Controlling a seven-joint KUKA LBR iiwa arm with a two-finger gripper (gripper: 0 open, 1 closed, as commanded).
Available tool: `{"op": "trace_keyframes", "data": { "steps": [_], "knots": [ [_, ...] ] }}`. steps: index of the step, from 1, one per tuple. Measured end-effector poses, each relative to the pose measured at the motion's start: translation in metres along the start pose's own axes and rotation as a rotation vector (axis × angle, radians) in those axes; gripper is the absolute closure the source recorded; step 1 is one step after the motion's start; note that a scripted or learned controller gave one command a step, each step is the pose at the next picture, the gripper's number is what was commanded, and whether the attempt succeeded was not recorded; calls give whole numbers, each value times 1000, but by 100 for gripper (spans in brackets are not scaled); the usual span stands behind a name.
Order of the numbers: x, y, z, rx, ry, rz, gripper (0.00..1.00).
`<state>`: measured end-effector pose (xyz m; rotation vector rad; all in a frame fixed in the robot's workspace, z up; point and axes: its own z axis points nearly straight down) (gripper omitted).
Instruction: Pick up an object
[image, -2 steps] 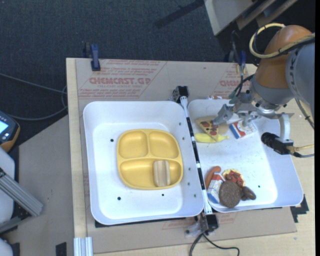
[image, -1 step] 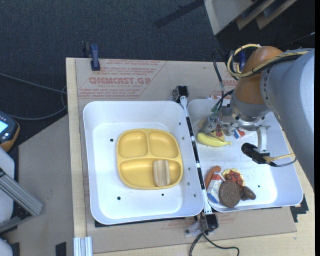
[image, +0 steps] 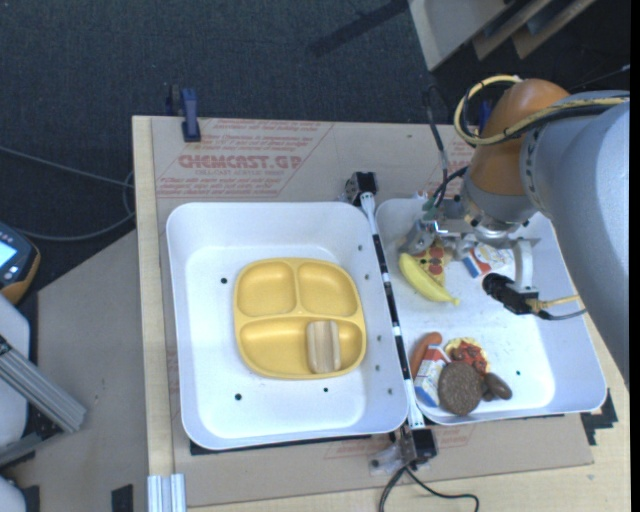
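Note:
My gripper (image: 470, 250) hangs low over the far part of the right bin (image: 560, 350), and its fingers look spread, with nothing gripped between them. Under it lie a small red and blue item (image: 474, 263) and a small orange, pizza-like piece (image: 436, 262). A yellow banana (image: 428, 278) lies just left of the gripper, near the bin's left wall. At the near end of this bin are a red sausage (image: 426, 350), a round brown patty (image: 460, 388) and a few small food pieces.
The left bin (image: 200, 300) holds a yellow divided plate (image: 265, 300) with a tan bun-like piece (image: 322, 345) in its near compartment. A ridge (image: 385, 300) separates the two bins. The grey arm (image: 580, 180) covers the right bin's far right corner.

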<state>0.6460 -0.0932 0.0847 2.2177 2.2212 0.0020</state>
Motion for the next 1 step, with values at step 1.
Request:
{"op": "trace_keyframes", "data": {
  "steps": [1],
  "knots": [
    [0,0,-11,-1,-1,-1,100]
  ]
}}
